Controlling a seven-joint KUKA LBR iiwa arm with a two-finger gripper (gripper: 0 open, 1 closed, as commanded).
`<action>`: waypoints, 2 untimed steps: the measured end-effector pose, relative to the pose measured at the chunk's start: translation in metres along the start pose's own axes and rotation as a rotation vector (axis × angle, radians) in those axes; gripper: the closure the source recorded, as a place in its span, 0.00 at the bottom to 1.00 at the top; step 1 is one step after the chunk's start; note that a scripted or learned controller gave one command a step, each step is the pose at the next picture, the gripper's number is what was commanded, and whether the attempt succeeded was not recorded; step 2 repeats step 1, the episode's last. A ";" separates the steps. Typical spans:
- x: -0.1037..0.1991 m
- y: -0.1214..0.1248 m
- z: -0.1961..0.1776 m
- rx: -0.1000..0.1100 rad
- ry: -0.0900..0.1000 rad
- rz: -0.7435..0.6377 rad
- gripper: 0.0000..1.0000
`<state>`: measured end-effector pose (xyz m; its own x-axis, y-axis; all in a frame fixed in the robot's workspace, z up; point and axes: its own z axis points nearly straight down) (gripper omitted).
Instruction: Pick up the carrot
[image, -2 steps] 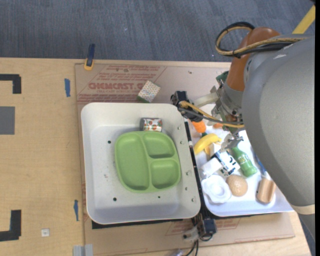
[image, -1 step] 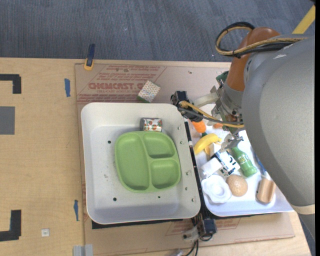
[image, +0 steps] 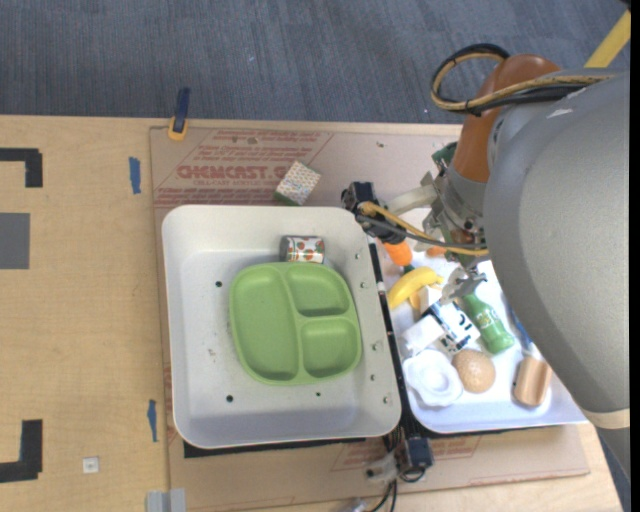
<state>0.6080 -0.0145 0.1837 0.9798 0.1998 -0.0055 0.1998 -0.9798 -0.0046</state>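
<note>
Right bin (image: 560, 418), near edge: egg (image: 476, 372), white cup (image: 433, 380); mid: green bottle (image: 488, 318), banana (image: 412, 285); far corner: carrot (image: 399, 252), just beside end effector (image: 445, 240), grip state undeterminable. Left bin (image: 190, 330): green plate (image: 295, 322) w/ small box (image: 303, 249) behind.

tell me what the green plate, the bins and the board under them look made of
The plate looks like moulded plastic with a matte, even green: soft rounded dividers, no glare. The left bin and right bin seem smooth white plastic with rounded rims and a faint sheen. The board looks like brown cardboard, dull, with red printing; wood fibre cannot be ruled out.
</note>
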 end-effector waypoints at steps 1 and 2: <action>0.000 0.000 0.000 0.000 0.000 0.000 0.00; 0.000 0.000 0.000 0.000 0.000 0.000 0.00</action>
